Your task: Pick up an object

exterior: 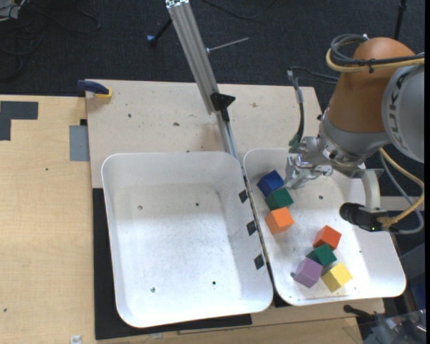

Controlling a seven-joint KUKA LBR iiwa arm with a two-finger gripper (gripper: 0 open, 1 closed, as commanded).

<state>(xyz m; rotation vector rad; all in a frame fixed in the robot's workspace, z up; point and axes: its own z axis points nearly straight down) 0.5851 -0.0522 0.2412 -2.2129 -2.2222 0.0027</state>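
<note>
The right bin (373, 274) holds several small blocks. A blue block (270, 182), a green block (279, 198) and an orange block (279, 220) lie in a row along its left wall. Nearer the front sit a red-orange block (328, 236), a dark green block (320, 255), a purple block (307, 271) and a yellow block (336, 276). My gripper (299, 177) hangs over the bin's back part, just right of the blue block, its fingers pointing down and left toward it. No block shows between the fingers.
The left bin (129, 192) lies beside the right one, with black clips on the shared wall. A slanted aluminium bar (198, 56) rises from behind the bins. A black cable fitting (362, 216) hangs over the right bin's right side.
</note>
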